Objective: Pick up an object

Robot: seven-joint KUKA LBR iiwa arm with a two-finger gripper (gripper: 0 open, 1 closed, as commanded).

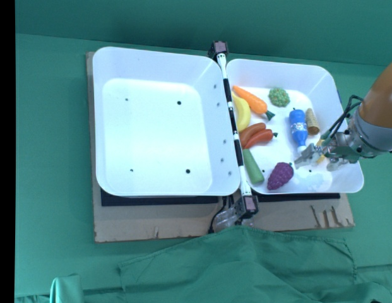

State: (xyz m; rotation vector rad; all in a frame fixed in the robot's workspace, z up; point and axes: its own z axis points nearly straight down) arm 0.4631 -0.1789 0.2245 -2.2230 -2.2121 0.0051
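gripper point(311, 158) hangs low in the right bin point(347, 183), fingers parted and holding nothing; blue bottle point(298, 127) (long axis running up-frame) lies just upper left.

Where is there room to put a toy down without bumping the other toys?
The left bin has a wide bare floor between its walls. The right bin is crowded: carrot, banana, blue bottle and grapes fill it, and the gripper hangs over its right side.
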